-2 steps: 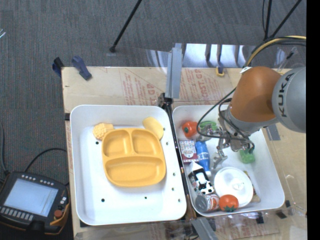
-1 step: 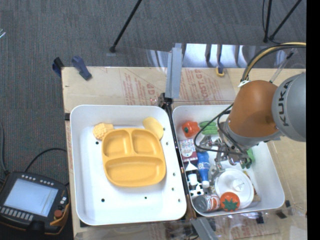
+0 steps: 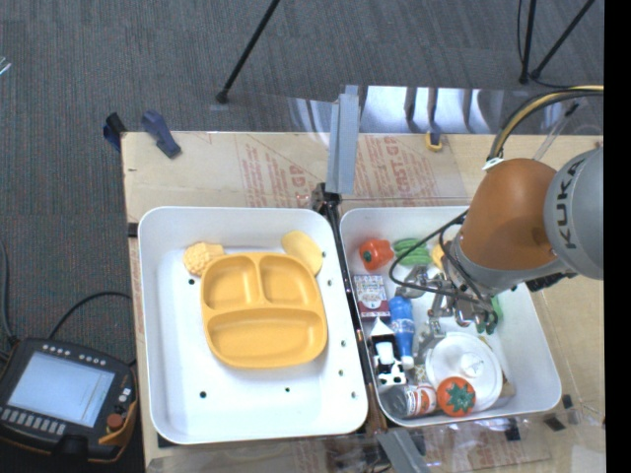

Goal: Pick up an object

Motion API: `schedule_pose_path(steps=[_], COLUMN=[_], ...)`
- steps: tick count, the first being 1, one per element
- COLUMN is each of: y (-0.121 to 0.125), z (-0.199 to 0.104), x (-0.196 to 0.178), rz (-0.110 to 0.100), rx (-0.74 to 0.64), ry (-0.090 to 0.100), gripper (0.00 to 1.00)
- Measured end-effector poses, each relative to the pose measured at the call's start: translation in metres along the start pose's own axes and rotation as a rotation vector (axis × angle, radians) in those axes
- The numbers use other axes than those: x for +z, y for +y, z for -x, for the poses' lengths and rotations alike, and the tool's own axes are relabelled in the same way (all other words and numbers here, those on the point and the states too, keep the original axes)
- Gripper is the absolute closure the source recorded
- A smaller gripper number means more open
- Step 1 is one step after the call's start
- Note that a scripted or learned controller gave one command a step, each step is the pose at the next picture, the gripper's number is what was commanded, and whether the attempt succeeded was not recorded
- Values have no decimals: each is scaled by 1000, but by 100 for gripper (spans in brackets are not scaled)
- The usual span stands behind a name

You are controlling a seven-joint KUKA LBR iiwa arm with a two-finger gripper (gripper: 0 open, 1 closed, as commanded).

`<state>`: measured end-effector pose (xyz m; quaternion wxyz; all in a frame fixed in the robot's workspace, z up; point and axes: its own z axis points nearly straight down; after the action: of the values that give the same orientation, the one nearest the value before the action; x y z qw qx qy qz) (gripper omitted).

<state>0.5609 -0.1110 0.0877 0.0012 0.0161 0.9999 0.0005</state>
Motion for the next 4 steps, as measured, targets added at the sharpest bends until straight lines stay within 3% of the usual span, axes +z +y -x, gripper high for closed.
schedule_pose_path(steps=[1, 2, 3, 4], y=[8, 9, 7, 7], z=[-22, -39, -50, -67], x=[-5, -7, -6, -9], rz=[-24, -21, -21, -18], rx=[121, 128, 180, 280], ry=[-15, -27, -25, -43], gripper=[0, 0, 0, 0])
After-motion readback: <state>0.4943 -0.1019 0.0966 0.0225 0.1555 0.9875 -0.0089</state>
